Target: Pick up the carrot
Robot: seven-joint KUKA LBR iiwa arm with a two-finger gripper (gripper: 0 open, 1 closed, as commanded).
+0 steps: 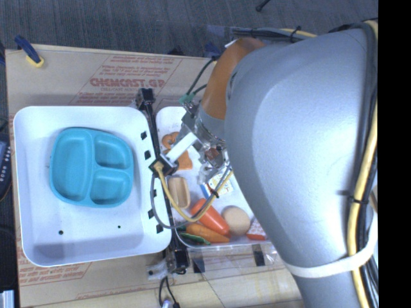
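The carrot lies orange with a green top at the near end of the right bin, beside other toy food. My gripper hangs over the middle of that bin, a little beyond the carrot, under the orange wrist band. The big grey arm hides most of the right bin.
A blue divided plate sits in the left bin. In the right bin I see a beige egg, a bread-like piece and an orange slice. Cables run along the divider between the bins.
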